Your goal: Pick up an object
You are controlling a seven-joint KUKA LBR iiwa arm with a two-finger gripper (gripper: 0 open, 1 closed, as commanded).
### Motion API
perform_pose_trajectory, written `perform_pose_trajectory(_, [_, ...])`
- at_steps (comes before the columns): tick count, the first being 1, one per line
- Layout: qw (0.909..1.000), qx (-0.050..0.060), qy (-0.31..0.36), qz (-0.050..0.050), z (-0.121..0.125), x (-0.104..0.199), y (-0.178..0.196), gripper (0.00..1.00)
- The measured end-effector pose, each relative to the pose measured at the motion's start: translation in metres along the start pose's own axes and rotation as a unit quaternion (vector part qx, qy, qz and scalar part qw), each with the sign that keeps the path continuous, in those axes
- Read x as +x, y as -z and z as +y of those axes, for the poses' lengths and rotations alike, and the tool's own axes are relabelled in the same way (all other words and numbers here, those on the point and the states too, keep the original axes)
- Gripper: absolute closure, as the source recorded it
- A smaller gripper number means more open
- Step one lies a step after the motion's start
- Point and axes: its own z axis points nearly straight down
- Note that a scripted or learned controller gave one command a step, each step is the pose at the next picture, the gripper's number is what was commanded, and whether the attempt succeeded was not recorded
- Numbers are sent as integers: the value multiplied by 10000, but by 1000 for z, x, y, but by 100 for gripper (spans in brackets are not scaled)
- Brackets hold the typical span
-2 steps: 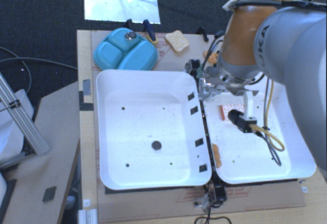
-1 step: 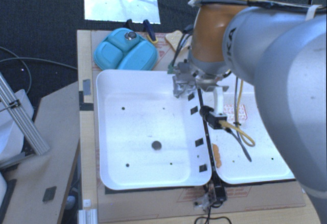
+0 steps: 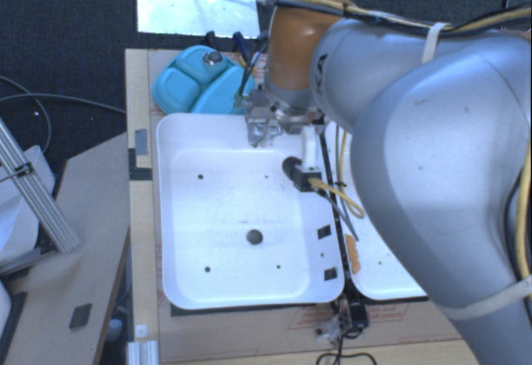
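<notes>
Grey arm (image 3: 432,155) reaching left | claw (image 3: 264,132) over left bin's (image 3: 187,272) far edge

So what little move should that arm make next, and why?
Probably a short move toward the near side of the left bin and down. The end effector hangs at that bin's far rim with nothing visibly between its fingers, while a small dark round object lies on the bin floor, apart from it. Closing that gap comes before any grasp.

Single fixed camera above bench (image 3: 141,214), angled down on bins, arm (image 3: 432,155) close, entering from right
</notes>
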Motion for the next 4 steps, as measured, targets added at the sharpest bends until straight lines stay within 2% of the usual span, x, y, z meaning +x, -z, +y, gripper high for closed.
perform_pose_trajectory(1, [10000,37,-42,-14,-45,-23,-54,100])
perform_pose_trajectory(2, [10000,41,-31,-5,-122,1,-52,100])
perform_pose_trajectory(3, [10000,-88,-30,-4,-89,-45,201,100])
perform_pose_trajectory(4, [10000,-22,0,-9,-91,-43,204,100])
